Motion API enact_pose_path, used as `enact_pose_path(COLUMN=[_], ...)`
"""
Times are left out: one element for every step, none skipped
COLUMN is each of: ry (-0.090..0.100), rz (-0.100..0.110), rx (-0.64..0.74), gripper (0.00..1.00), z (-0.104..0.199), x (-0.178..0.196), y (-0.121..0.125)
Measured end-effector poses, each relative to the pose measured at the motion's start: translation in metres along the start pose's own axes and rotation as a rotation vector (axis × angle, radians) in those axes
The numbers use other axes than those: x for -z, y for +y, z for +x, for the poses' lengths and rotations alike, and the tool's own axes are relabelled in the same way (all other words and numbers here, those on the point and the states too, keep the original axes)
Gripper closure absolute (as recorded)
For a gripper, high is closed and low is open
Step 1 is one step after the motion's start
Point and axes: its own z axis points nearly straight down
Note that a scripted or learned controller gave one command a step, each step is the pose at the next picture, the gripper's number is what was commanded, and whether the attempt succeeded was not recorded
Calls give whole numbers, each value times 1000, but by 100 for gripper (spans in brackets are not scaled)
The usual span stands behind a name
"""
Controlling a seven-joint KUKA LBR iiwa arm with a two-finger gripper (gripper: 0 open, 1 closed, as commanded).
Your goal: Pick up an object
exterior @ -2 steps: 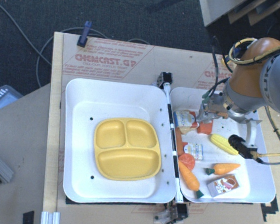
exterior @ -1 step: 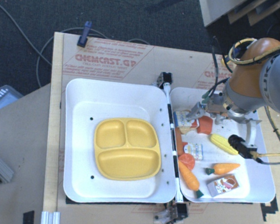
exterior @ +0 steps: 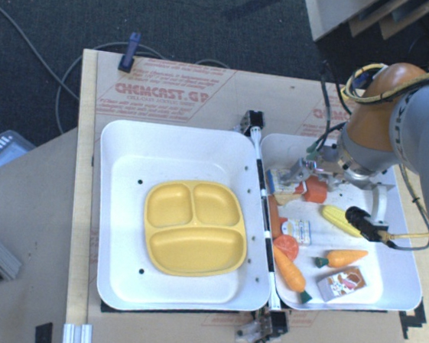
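The gripper (exterior: 312,173) hangs at the right bin's (exterior: 405,292) far-left corner just above a small red toy (exterior: 316,191) — probably light, hard, slick plastic, best pinched across its middle — jaw state impossible to tell.

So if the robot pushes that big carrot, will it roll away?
Probably a little. The big carrot looks round and smooth, so it could roll sideways or slip. Its tapered shape would likely make it curve, and the bin wall beside it should stop it.

A divided plate (exterior: 193,227) lies in the left bin (exterior: 112,194). The right bin (exterior: 405,292), beside it, holds a corn cob (exterior: 338,218), two carrots (exterior: 290,268) and a packet (exterior: 342,283).
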Motion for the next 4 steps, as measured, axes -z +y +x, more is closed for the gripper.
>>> enact_pose_path(ry=[-12, 0, -2, -4], rz=[-10, 13, 10, 12], rx=[-2, 0, -1, -2], gripper=[100, 100, 100, 0], z=[-5, 78, 16, 14], x=[12, 93, 8, 7], y=[2, -34, -18, -20])
